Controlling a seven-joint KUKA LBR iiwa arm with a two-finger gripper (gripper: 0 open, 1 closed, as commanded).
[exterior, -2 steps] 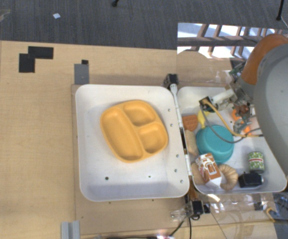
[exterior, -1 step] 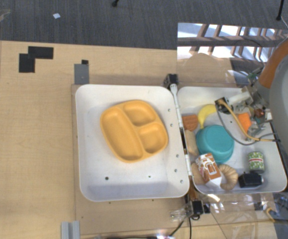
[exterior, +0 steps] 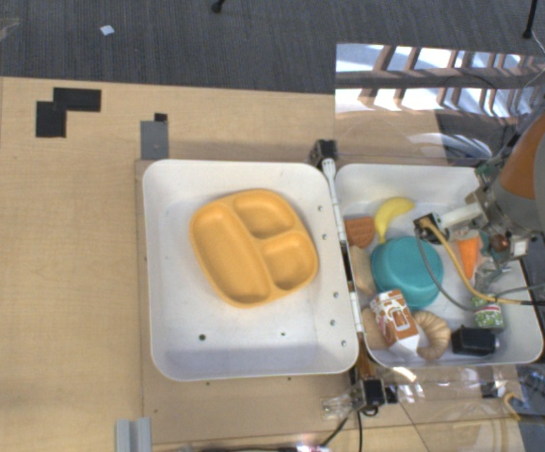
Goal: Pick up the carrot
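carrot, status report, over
Gripper over right bin, beside carrot. Carrot lying in bin, not seen gripped. Teal bowl close on its left.

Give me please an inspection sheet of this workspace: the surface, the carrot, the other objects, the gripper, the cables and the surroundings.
Surface: wooden bench bearing two white bins, left bin and right bin.
Job's things: carrot in the right bin, near its right side, partly covered by the gripper.
Clutter: yellow divided tray in the left bin; in the right bin a teal bowl, banana, croissant, small carton, black object.
Grippers: gripper low over the carrot; grasp not clear.
Cables: thin cable crossing the right bin; wires at the bench front edge.
Surroundings: dark carpet behind the bench.
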